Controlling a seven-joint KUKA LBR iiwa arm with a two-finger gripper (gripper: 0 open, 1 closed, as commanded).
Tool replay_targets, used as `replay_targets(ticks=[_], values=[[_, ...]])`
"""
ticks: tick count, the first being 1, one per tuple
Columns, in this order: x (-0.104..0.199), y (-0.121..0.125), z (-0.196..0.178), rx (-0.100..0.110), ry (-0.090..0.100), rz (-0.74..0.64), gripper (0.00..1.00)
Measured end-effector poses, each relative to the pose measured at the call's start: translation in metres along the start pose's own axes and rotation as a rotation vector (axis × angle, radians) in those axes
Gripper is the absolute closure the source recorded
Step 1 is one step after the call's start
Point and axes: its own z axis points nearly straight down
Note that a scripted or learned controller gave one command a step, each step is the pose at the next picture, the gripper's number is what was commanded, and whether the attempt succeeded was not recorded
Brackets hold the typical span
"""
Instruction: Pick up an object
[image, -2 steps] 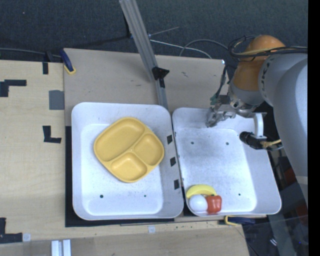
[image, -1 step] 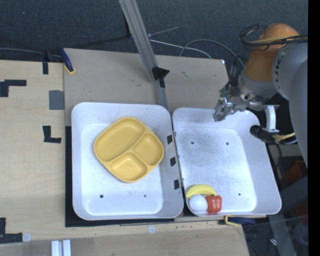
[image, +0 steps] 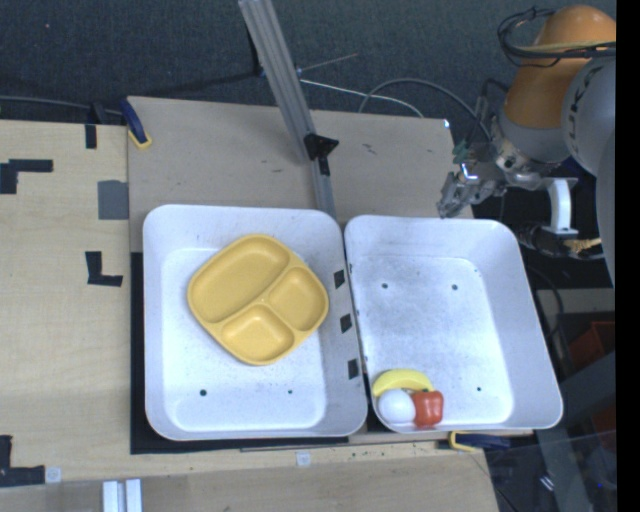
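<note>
Two shallow white bins side by side on bench. Landmark: right bin (image: 500, 300).

Inside right bin, at its near edge, left of centre: small cluster of three items touching each other. Yellow banana-like piece (image: 400, 379) on top of the cluster, white egg-shaped ball (image: 396, 406) below it, red pepper-like piece (image: 428, 407) just right of the ball. All resting on the bin floor against the near wall. Rest of the floor speckled with dark marks.

Left of right bin, touching it along the shared edge: left bin (image: 170, 400), holding a yellow three-compartment tray (image: 258, 298), tilted, toward the far half.

Beyond right bin's far edge, near its far-right corner: gripper (image: 458, 196), above the bench, outside the bin, well apart from the cluster. Nothing seen between the fingers; fingertips too small and blurred to judge the gap, so jaw state cannot be told. Grey arm with orange band (image: 560, 60) rising behind, further right and back of the bin.

Behind the seam at right bin's far-left corner: slanted grey metal pole (image: 290, 90) with black clamp.
</note>
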Motion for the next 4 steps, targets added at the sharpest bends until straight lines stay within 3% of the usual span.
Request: replay_targets(ticks=[1, 4], values=[[0.000, 0.001, -0.054, 0.000, 0.000, 0.001, 1.00], [0.127, -0.054, -0.024, 0.009, 0.002, -0.002, 1.00]])
